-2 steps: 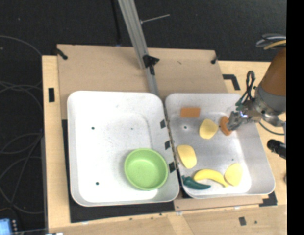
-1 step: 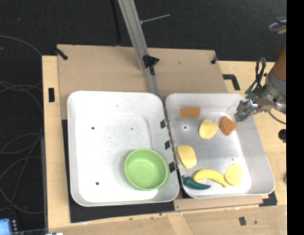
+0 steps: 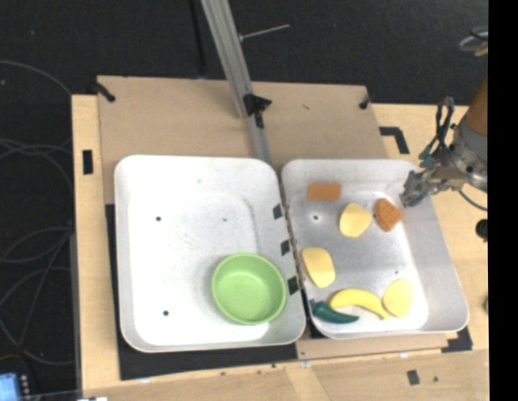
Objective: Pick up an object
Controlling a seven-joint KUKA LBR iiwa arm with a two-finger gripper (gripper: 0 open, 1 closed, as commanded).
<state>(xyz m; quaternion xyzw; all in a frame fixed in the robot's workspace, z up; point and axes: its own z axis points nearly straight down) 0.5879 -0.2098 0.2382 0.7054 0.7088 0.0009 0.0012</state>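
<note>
Nearest the camera, a banana (image 3: 359, 302) is seen lying beside a green pepper (image 3: 332, 312) in the right bin (image 3: 434, 249). Farther back, an orange-brown piece (image 3: 388, 215) lies just beside the gripper (image 3: 412, 190). It is judged light, stiff and slightly slick; a grasp across its short width is suggested. Whether the gripper is spread cannot be told.

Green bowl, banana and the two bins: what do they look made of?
Green bowl: likely plastic, matte, one even lime colour with a soft rim.
Banana: probably a toy of plastic or foam; flat uniform yellow, no blemishes.
Bins: white moulded plastic by the look, with rounded corners, shallow walls and faint grey scuffing. The picture is too coarse for certainty.
</note>
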